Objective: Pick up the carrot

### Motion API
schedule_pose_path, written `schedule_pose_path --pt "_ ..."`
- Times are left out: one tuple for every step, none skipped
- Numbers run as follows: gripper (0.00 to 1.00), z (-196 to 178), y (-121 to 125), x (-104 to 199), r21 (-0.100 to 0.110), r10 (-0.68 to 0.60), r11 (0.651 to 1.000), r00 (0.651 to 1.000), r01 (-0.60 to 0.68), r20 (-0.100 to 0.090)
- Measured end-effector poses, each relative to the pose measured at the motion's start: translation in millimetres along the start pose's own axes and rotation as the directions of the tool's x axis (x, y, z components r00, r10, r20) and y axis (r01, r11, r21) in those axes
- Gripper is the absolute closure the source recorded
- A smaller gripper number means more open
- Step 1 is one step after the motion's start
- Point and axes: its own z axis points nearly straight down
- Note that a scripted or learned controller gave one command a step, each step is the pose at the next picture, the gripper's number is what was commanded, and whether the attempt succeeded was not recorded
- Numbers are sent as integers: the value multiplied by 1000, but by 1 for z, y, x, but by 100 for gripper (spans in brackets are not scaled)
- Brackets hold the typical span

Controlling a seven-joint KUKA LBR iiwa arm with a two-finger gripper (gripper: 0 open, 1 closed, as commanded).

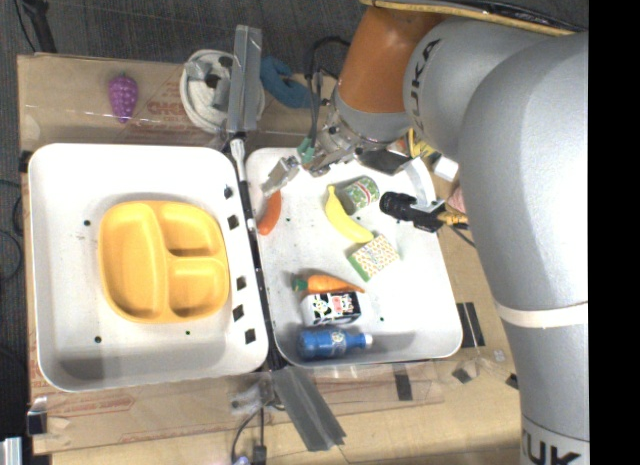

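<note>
The jaws (283, 175) hang at the right bin's (440, 283) far-left corner; whether open, I cannot tell. The carrot (330, 283) lies ungrasped beside the milk carton (333, 306).

floor (150, 3): dark grey carpet | bench (70, 83): brown board | light: even

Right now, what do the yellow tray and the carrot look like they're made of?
The yellow tray looks like smooth moulded plastic: rounded compartments, soft shine. The carrot is probably a plastic toy, with even orange colour and a slight gloss, though I can't be sure.
</note>
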Motion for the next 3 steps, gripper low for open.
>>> schedule_pose_path --pt "0 40 -68 -46 2 -17 1000 1000 17 -1" --pt "0 83 -89 -18 1 -91 996 996 91 -2" --pt "0 102 -142 16 2 -43 999 999 43 -3"
